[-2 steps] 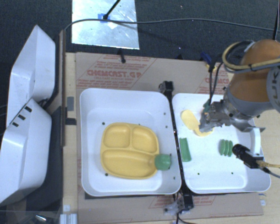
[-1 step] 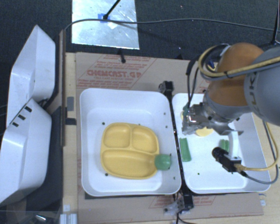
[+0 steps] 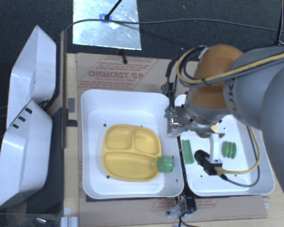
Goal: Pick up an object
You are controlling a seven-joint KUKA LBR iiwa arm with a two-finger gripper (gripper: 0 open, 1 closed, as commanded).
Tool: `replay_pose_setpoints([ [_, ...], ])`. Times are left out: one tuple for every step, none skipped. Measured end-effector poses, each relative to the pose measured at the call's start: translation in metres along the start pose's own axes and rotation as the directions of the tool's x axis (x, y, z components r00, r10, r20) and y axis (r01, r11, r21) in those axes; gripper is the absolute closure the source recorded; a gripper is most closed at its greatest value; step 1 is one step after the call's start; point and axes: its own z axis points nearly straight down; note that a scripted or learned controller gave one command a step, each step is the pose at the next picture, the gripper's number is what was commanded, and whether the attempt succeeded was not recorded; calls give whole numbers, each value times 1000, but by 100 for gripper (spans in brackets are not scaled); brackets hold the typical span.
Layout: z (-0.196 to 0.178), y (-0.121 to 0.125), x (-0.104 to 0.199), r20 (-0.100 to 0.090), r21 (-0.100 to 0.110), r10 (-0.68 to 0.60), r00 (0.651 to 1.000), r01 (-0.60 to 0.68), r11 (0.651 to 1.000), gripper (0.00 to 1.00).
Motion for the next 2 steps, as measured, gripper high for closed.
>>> replay_pose_setpoints([
  [-10,8,47,0,-2,1,1000,-1,1000,100],
  [-10,8,44,1,-1,4,1000,-4,1000,0],
])
